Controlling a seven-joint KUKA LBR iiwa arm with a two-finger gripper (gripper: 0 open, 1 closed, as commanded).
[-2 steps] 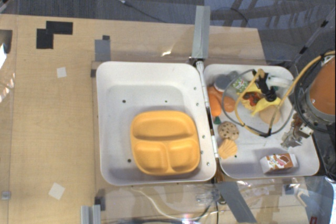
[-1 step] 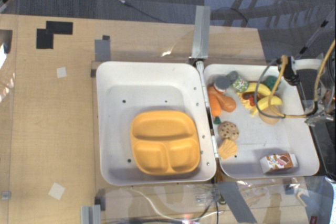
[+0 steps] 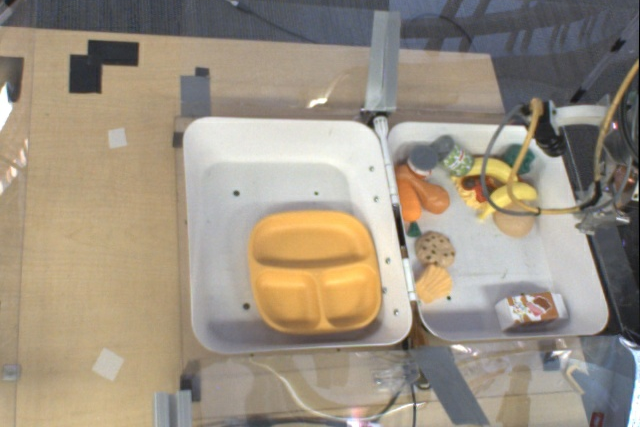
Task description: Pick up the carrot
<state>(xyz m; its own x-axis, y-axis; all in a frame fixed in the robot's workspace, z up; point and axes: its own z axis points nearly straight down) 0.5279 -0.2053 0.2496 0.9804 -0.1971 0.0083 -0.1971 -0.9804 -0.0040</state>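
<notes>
- I see two white bins side by side mid-frame; the left bin (image 3: 210, 215) holds a yellow divided tray (image 3: 315, 270) toward its lower right.
- In the right bin (image 3: 560, 300), the carrot (image 3: 409, 199) lies against the left wall, touching a brown drumstick-like piece (image 3: 430, 194).
- Below them sit a cookie (image 3: 435, 248) and a ridged yellow chip (image 3: 433, 286).
- A small carton (image 3: 529, 310) lies at lower right.
- A banana (image 3: 505, 185) sits near yellow cables (image 3: 520, 155) at frame right.

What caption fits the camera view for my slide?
Carrot lies at the left wall of the right bin among toy foods; yellow divided tray sits in the left bin.
</notes>
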